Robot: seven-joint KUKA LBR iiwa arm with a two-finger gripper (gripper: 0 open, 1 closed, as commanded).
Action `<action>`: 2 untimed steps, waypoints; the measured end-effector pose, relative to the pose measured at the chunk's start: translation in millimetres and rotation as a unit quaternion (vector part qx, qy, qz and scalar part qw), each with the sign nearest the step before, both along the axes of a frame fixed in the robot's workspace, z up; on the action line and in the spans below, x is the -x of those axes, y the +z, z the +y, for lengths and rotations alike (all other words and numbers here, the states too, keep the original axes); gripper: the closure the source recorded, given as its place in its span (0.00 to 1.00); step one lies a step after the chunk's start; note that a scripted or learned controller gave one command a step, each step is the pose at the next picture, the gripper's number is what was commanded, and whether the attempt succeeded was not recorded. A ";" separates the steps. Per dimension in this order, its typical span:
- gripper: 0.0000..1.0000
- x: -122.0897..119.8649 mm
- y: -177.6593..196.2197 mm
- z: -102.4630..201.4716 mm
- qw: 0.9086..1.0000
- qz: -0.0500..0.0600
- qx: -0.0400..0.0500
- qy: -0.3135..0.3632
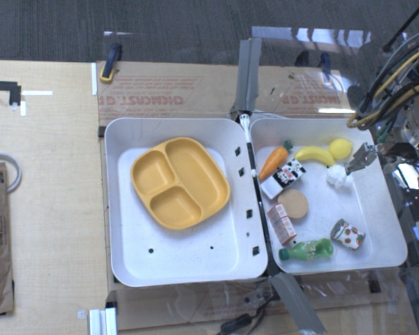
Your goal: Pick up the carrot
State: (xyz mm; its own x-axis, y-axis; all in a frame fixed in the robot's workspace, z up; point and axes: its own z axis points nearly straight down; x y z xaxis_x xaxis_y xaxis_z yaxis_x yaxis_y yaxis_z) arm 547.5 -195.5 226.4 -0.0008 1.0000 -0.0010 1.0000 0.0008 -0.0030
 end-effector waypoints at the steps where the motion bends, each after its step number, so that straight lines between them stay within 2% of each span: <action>1: 0.00 6.7 -33.3 64.9 0.998 0.000 0.000 -0.066; 2: 0.00 -1.2 -30.0 176.4 0.994 0.000 0.000 0.111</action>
State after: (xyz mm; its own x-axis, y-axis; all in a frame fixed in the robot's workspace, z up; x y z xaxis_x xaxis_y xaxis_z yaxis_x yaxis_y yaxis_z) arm 548.7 -19.1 196.4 -0.2220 0.9751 -0.0009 0.9751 0.2220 -0.0026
